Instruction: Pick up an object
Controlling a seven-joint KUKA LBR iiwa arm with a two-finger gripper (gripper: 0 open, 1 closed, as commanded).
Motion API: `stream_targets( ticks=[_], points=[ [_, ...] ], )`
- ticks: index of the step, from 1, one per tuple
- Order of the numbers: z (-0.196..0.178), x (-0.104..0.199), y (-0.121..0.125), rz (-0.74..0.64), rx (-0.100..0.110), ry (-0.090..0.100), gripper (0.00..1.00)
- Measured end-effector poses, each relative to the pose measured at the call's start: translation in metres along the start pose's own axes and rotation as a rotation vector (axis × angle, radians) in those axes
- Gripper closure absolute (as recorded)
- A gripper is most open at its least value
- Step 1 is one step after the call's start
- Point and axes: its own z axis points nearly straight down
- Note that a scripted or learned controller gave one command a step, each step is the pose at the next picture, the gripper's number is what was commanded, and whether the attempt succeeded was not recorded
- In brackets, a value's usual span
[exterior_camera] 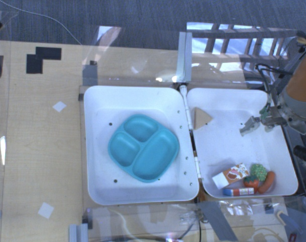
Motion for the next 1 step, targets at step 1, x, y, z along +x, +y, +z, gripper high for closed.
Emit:
stream_targets(
  ticks=[1],
  points=[
    [-0.0102,0.0165,-0.0526,-0.046,0.0,0.0,0.0]
  ],
)
